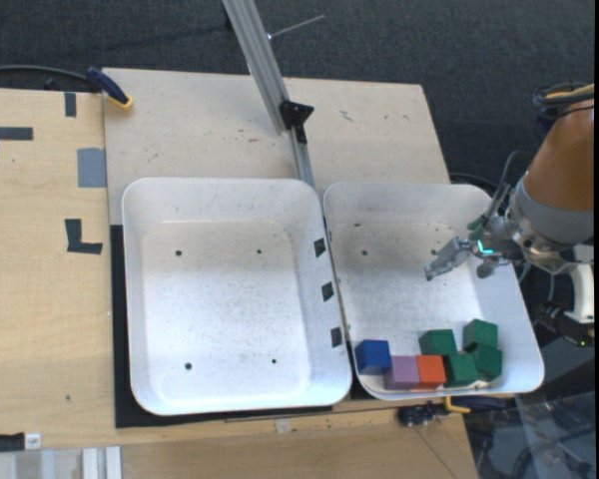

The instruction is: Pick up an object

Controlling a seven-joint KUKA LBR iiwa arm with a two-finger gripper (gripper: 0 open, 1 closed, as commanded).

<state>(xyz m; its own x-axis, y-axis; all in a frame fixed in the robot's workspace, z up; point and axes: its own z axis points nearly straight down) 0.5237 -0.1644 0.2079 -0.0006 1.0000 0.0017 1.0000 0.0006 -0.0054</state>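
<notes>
Several small blocks lie bunched along the near wall of the right bin (399, 203): a blue block (373, 355), a purple block (406, 370), an orange block (431, 369) and several green blocks (467, 349). My gripper (464, 264) hangs over the right side of this bin, well behind the blocks and apart from them. It is open, with nothing between its fingers. One finger (442, 261) points left and down. The grey arm with its orange band (567, 163) comes in from the right.
The left bin (220, 193) stands beside the right one, sharing a middle rim. A slanted metal rail (265, 58) runs from the top down to the bins' far junction. Wooden bench surface lies to the left and behind.
</notes>
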